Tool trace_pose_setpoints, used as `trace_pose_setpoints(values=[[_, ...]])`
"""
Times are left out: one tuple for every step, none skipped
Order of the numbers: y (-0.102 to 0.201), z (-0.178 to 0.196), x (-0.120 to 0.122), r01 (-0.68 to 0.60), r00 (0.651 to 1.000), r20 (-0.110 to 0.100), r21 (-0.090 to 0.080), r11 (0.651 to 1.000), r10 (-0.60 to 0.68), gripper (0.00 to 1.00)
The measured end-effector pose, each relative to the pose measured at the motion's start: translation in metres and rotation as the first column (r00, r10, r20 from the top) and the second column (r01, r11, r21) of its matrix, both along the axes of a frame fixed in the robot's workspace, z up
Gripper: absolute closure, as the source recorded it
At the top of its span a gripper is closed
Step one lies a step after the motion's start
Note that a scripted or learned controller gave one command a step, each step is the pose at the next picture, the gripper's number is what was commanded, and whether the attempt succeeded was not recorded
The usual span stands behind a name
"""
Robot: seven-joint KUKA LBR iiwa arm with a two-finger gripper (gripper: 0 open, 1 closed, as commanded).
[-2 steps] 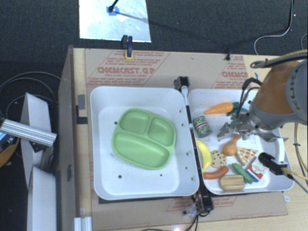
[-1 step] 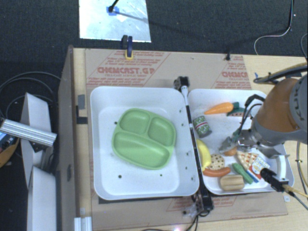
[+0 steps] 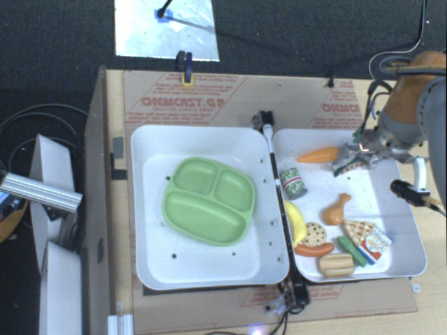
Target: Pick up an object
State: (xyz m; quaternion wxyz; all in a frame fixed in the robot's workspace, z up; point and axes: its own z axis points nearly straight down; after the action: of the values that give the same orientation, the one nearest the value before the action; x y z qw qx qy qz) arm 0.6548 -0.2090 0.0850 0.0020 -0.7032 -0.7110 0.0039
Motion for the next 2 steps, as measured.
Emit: trace_pose_setpoints(values=[[0.003, 0.011, -0.002, 0.005, 1.000, 0.006, 0.003, 1.000, -0.005, 1.00], [0.060, 0.067, -0.015, 0.005, 1.000, 0.011, 0.003, 1.000, -0.005, 1.00]])
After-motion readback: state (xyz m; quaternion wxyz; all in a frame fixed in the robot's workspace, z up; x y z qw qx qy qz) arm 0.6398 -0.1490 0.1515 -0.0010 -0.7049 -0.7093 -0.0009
